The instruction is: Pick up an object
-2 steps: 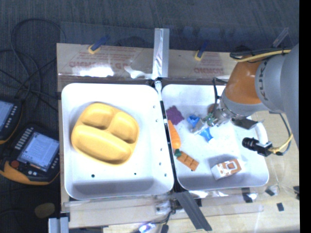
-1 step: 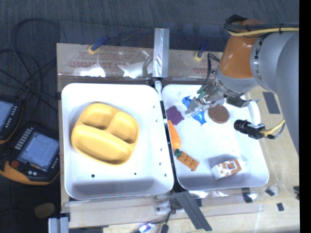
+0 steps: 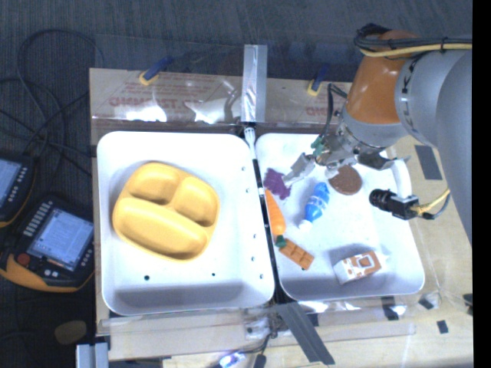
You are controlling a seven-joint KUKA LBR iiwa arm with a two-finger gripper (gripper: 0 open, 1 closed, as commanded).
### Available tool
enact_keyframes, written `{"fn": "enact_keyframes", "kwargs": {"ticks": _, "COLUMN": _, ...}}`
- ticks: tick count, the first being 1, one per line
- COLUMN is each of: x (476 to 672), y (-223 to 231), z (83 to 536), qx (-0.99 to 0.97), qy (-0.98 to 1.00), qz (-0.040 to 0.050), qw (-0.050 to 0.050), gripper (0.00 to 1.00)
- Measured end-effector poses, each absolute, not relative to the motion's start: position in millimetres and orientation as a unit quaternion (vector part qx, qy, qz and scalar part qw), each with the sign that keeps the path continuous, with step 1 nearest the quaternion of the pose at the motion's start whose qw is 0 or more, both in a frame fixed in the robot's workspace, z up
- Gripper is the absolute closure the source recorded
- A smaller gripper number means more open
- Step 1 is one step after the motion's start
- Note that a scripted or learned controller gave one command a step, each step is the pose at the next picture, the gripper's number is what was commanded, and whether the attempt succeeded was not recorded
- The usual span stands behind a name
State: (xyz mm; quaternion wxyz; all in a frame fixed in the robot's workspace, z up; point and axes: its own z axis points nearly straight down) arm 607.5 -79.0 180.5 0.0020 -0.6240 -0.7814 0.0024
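Note:
My gripper point(image 3: 299, 169) hangs over the upper left part of the right bin point(image 3: 399, 278), slanting down to the left. Its tip is just right of a purple toy point(image 3: 275, 182) and may be touching it; nothing can be seen held. Under the purple toy an orange carrot point(image 3: 275, 215) lies along the bin's left wall. A blue and white bottle point(image 3: 314, 203) lies just below the gripper. A brown disc point(image 3: 346, 180) sits right of it, under the wrist. Nearer the front lie an orange-brown block point(image 3: 296, 254) and a small white and orange carton point(image 3: 358, 265).
The left bin point(image 3: 123, 286) holds one large yellow bread-shaped object point(image 3: 165, 208) that takes up most of its floor. A narrow divider point(image 3: 261, 221) separates the two bins. Cables and handheld devices point(image 3: 54, 240) lie off the bench on the left.

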Motion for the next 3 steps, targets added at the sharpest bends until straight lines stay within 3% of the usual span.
{"fn": "enact_keyframes", "kwargs": {"ticks": 1, "x": 592.5, "y": -132.7, "z": 88.5, "qx": -0.5, "qy": -0.866, "qz": -0.0018, "qw": -0.004, "gripper": 0.0}}
{"fn": "enact_keyframes", "kwargs": {"ticks": 2, "x": 593.9, "y": -133.1, "z": 95.9, "qx": -0.5, "qy": -0.866, "qz": -0.0026, "qw": -0.004, "gripper": 1.0}}
{"fn": "enact_keyframes", "kwargs": {"ticks": 3, "x": 620.7, "y": -60.2, "z": 180.8, "qx": -0.531, "qy": -0.847, "qz": 0.0012, "qw": 0.002, "gripper": 1.0}}
